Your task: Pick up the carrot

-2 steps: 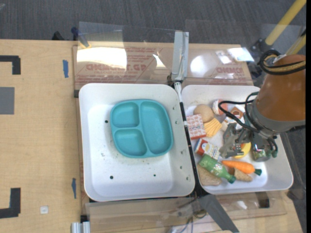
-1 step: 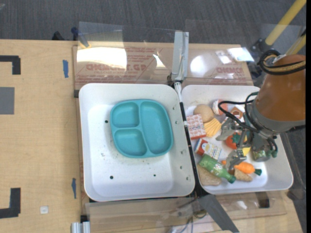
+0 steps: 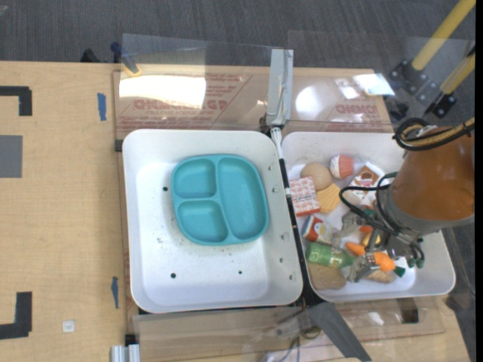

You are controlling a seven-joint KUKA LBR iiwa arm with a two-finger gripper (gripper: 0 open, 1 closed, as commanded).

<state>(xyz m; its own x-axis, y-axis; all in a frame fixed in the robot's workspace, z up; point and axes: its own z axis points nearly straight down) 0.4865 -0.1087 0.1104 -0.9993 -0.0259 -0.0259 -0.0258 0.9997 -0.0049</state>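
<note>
The carrot [image 3: 385,262], a small orange piece with a green end, lies in the front part of the right bin [image 3: 441,277] among other toy foods. My gripper [image 3: 372,256] is low in that bin, right at the carrot's left side and touching or nearly touching it. Cables and the wrist body hide much of the gripper. The arm's orange band [image 3: 434,179] hangs above the bin's right half and covers what lies under it.
The right bin also holds a green bottle [image 3: 326,256], a brown cookie [image 3: 328,278], a yellow cracker [image 3: 328,197], a red-and-white carton [image 3: 303,197] and a tan bun [image 3: 317,176]. A teal divided plate [image 3: 220,200] sits in the left bin [image 3: 151,270].
</note>
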